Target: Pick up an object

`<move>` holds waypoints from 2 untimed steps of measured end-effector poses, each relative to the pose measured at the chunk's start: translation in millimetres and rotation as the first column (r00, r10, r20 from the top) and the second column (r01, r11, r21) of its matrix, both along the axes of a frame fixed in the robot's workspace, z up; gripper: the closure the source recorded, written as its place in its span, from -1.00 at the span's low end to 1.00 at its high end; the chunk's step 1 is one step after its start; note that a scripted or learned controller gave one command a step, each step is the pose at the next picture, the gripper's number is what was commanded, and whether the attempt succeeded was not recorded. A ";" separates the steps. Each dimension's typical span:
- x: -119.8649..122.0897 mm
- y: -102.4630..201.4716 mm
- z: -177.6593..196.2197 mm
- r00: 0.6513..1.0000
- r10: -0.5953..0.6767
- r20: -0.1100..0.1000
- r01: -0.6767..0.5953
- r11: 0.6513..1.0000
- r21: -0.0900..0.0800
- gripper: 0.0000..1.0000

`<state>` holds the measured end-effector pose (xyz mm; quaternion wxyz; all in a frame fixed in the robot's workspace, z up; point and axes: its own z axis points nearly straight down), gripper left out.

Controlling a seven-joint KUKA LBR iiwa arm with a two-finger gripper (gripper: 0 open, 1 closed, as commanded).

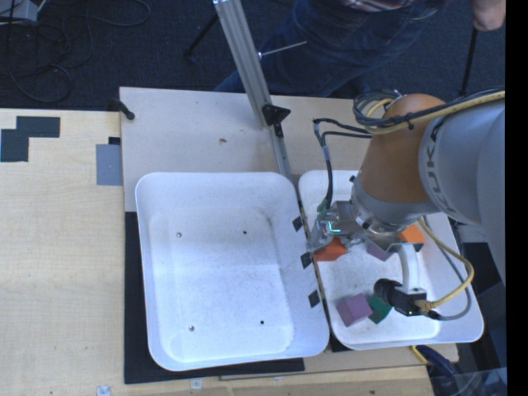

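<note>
Camera view, tool (332, 236) above orange block (329, 252)

Arm (429, 163) over rt bin (466, 332), claw (334, 239) by orange block (330, 252)

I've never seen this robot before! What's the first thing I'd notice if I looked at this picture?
You'd spot the big grey arm with the orange band first, reaching in from the right and bending down over the right bin. Under its gripper sits a bright orange block, with a purple block and a green piece nearer the front of that bin. Beside it is the wide white left bin.
</note>
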<state>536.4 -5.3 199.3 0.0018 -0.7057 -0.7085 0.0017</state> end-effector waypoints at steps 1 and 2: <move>0.4 -0.5 10.0 1.000 0.005 -0.002 -0.005 1.000 0.000 1.00; 0.2 0.1 9.6 1.000 0.006 -0.003 -0.006 1.000 0.000 -1.00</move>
